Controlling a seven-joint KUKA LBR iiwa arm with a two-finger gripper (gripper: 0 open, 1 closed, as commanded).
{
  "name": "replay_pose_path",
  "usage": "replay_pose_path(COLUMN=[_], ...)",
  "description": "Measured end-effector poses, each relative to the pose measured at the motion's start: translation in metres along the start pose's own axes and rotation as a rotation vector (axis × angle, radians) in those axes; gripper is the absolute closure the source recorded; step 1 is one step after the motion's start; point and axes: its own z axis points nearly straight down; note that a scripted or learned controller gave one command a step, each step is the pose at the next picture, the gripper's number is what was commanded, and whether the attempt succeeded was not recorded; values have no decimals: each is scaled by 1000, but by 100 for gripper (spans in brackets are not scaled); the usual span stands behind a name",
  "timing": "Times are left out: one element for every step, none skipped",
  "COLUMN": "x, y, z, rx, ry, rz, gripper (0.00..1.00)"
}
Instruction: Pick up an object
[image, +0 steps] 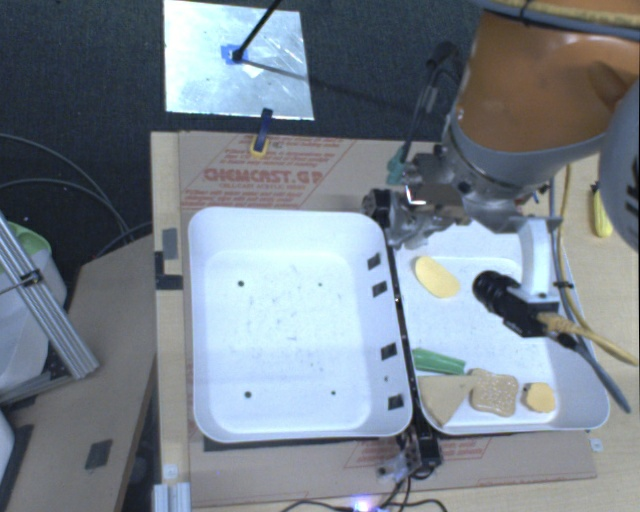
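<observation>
The arm leans in over the right bin (590, 400), its pincer (415, 215) down near that bin's far-left corner; I cannot tell how it is set. The nearest candidate is a yellow oval piece (436, 277), lying just on the near side of the pincer, its long axis slanting toward the bin's near-right. Farther toward the near rim lie a green stick (440, 361), a tan wedge (446, 397), a speckled biscuit-like piece (494, 392) and a small orange-yellow piece (540, 397). The left bin (290, 325) sits alongside on the table (110, 330), touching the right bin's wall.
</observation>
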Motion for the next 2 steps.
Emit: replay_pose_path(x=[-63, -96], y=[34, 7], z=[107, 56], rx=[27, 14], ry=[-12, -8], rz=[18, 15], gripper=[100, 100])
